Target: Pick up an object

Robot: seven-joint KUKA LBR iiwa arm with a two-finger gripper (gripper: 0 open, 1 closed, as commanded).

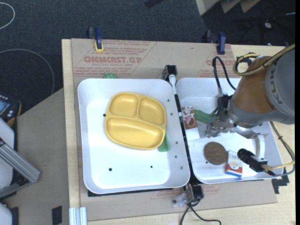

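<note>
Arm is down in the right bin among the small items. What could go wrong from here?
1. The gripper sits close beside the green object, which lies near the small packet by the inner wall of the right bin; a grasp there may push one into the other instead of lifting.
2. The brown disc lies flat on the bin floor, so it may be hard to grip.
3. The small box beside it could get knocked.

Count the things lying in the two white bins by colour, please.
Yellow: 1, divided plate.
Green: 2, piece at the plate's edge, piece in the right bin.
Brown: 1, round disc.
Red and white: 2, packet, small box.
Total: 6.
</note>
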